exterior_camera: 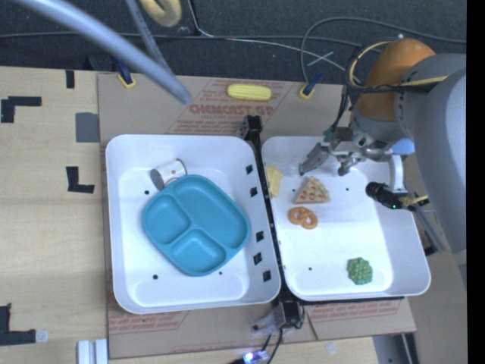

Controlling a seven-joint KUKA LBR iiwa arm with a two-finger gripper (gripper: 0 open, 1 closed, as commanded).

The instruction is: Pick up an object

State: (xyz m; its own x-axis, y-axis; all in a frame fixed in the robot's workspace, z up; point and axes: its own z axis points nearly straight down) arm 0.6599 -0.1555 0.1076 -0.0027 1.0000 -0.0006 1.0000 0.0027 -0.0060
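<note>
My gripper [328,162] hangs over the back of the right bin [402,237], its two fingers spread apart and nothing between them. Just below its left finger lies a triangular waffle-like piece [311,192]. A small brown pretzel [303,218] lies a little nearer the front. A yellow piece [272,180] rests against the bin's left wall. A green broccoli floret [359,271] sits near the front right corner.
The left bin [125,203] holds a blue divided plate [195,224] and a small white cup [168,174] lying on its side. A yellow banana-like toy [248,92] lies on the cardboard behind the bins. Cables run across the back.
</note>
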